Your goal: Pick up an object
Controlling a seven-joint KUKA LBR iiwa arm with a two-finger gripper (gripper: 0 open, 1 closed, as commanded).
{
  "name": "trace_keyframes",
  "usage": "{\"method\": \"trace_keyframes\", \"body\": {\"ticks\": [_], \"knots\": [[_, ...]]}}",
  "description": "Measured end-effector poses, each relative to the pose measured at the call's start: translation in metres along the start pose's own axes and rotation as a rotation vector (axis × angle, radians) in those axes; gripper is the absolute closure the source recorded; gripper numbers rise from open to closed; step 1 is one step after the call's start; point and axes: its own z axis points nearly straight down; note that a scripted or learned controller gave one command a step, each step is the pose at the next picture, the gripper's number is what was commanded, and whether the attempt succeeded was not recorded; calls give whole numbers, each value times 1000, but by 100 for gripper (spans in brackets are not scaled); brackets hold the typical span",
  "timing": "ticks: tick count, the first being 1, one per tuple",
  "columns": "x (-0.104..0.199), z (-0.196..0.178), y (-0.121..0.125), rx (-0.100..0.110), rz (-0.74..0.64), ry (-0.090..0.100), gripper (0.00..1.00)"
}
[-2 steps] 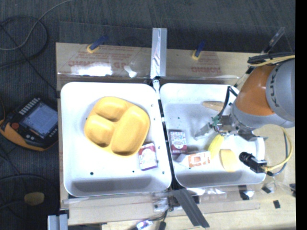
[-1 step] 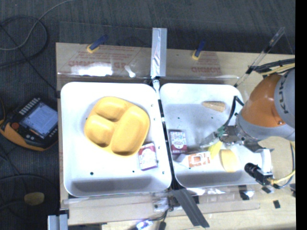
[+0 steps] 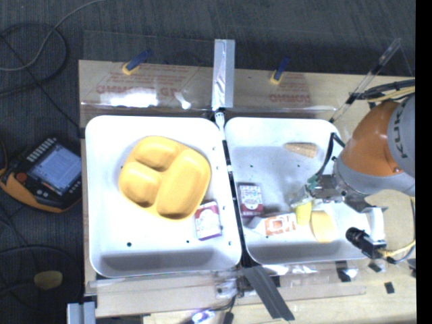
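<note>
yellow block lies just beside gripper at 6 o'clock, long axis 12-to-6; finger state cannot tell.

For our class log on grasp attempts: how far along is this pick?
Done: the arm has reached the right bin. In hand: its gripper sits low over two pale yellow blocks; whether it grips one cannot be told. Left: lifting an object clear. The large yellow object lies in the left bin.

Two white bins hold a yellow cushion, a dark-red packet and a pale-yellow block.
</note>
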Motion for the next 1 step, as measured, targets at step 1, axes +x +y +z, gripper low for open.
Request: {"method": "trace_keyframes", "body": {"ticks": [1], "knots": [[28, -85, 77, 20, -19, 0, 100]]}}
